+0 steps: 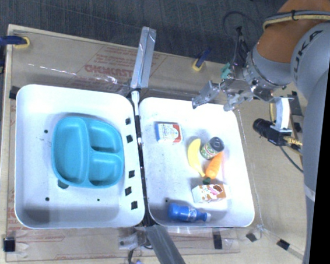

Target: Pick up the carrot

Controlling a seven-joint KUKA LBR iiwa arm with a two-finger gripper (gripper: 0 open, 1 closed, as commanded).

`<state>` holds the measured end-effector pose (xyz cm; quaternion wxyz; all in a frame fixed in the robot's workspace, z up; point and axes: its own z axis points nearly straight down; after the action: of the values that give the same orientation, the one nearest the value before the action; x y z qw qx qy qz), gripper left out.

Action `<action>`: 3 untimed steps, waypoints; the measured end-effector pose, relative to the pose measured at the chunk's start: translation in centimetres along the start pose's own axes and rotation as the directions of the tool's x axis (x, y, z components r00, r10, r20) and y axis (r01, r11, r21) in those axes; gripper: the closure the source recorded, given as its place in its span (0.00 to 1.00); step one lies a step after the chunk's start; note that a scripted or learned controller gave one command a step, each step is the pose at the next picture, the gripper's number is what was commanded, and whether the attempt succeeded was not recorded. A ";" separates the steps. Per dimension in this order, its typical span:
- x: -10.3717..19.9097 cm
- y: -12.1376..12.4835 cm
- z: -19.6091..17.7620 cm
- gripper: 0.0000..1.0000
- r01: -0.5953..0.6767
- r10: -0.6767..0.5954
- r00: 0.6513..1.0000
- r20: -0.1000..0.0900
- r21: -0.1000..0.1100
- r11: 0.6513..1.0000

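the arm (310, 85) enters from the right side of the camera view, a thick grey body running down the right edge and bending inward near the top. an orange band (283, 41) wraps it just above the wrist (265, 71), which is a rounded grey section tilted down and to the left. below the wrist sits the gripper (219, 99), its two grey fingers (204, 95) spread apart and pointing down-left, with nothing between them. the gripper hangs over the upper edge of the right-hand bin (243, 142), above the desk (268, 262).
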<state>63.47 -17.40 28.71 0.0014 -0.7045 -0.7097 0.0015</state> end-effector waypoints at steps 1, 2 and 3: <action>0.8 2.2 -7.1 0.00 -0.182 0.182 0.983 0.000 -0.001 0.983; -2.0 2.2 7.7 0.00 0.040 -0.040 0.999 -0.001 -0.001 0.999; -1.2 2.2 1.4 0.00 0.146 -0.146 0.989 0.001 -0.003 0.989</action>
<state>65.69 -18.63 27.30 0.0000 -0.6506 -0.7594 0.0006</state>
